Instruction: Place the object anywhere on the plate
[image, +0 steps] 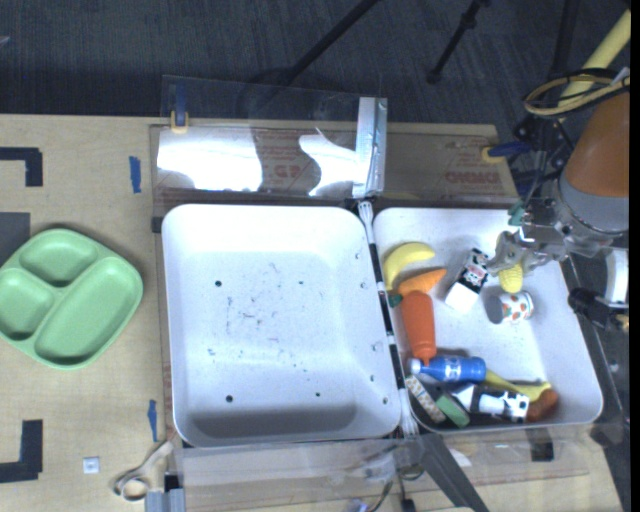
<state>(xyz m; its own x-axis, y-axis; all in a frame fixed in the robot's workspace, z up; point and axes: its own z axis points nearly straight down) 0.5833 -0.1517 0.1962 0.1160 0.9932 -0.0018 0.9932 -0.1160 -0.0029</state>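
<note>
The green divided plate (70, 297) lies on the wooden bench at the far left, outside both bins. My gripper (517, 250) hangs over the upper right part of the right bin (578, 372), far from the plate. A small yellow object (512, 277) sits right at its tip; whether it is gripped cannot be told. Just below that lies a white ball with red spots (513, 307). The same bin holds a yellow banana (408, 260), an orange carrot-like toy (420, 320), a blue bottle (453, 370) and a small black-and-white box (474, 271).
The left bin (190, 240) lies between the right bin and the plate. More small toys crowd the right bin's front edge (500, 403). A shiny clear panel (260, 150) stands behind the left bin. Cables hang by the arm at the upper right.
</note>
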